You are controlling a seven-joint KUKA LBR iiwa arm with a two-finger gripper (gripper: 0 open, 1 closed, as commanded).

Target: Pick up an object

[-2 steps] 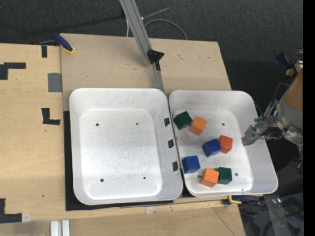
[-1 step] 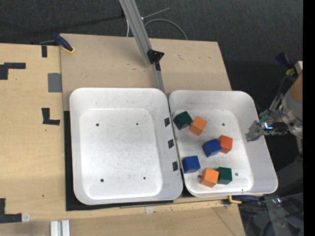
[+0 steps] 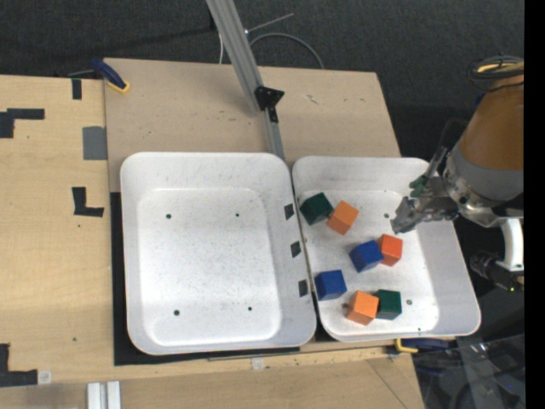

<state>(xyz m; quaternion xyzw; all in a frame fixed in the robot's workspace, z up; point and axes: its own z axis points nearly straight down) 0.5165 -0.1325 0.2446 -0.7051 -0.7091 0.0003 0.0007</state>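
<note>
The right bin [image 3: 443, 318] holds several small blocks. A dark green block [image 3: 316, 208] and an orange block [image 3: 343, 217] sit side by side near its upper left. A blue block [image 3: 365, 256] touches a red-orange block [image 3: 391, 250] in the middle. Lower down lie another blue block [image 3: 330, 284], an orange block [image 3: 364, 307] and a dark green block [image 3: 389, 303]. My gripper [image 3: 404, 220] reaches in from the right over the bin's right half, just above and right of the red-orange block. Nothing shows between its fingers.
The left bin [image 3: 136, 313] lies beside the right one. A slanted metal pole [image 3: 243, 54] runs down to the seam between the bins. Behind them stretches the wooden bench with black tape marks [image 3: 81, 201] at the left.
</note>
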